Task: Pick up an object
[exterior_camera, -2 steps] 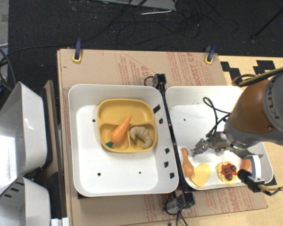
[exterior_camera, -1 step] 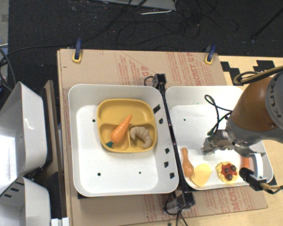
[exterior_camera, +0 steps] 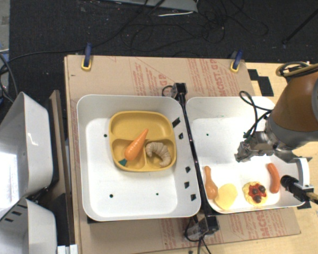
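Two white bins are sitting side by side, the left bin (exterior_camera: 95, 194) carrying a yellow divided plate (exterior_camera: 143, 140) with a carrot (exterior_camera: 136, 145) and a shrimp (exterior_camera: 159, 151) lying in its compartments. In the right bin (exterior_camera: 217, 115), the gripper (exterior_camera: 244, 154) is hovering above the near edge's row: drumstick (exterior_camera: 209, 182), yellow disc (exterior_camera: 227, 193), small pizza (exterior_camera: 255, 192), sausage (exterior_camera: 274, 177).
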Robot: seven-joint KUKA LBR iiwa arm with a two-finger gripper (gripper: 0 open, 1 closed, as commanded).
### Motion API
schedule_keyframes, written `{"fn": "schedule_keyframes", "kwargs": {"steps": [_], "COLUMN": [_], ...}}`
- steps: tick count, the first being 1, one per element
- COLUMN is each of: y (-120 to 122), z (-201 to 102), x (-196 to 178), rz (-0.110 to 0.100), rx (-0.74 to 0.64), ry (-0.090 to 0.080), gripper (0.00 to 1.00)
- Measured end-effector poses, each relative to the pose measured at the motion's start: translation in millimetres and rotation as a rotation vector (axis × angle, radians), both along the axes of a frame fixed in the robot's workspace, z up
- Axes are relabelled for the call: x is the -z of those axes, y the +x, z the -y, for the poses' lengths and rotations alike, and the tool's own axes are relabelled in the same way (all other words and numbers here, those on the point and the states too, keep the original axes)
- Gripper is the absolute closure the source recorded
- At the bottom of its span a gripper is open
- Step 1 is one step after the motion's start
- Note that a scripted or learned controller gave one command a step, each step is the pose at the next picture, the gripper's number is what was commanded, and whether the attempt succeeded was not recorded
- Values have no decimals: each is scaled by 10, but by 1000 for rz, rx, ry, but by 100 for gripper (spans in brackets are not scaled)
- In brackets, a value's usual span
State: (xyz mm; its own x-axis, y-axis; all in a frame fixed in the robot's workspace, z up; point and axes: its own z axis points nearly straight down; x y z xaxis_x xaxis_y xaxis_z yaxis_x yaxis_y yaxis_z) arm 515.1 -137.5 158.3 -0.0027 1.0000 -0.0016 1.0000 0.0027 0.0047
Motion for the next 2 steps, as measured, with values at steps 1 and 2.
{"fn": "schedule_keyframes", "kwargs": {"steps": [1,2], "y": [36,49], "z": [9,10], "x": [-426,-739], "rz": [-1,0], "rx": [0,-1], "ry": [0,0], "gripper": [100,100]}}
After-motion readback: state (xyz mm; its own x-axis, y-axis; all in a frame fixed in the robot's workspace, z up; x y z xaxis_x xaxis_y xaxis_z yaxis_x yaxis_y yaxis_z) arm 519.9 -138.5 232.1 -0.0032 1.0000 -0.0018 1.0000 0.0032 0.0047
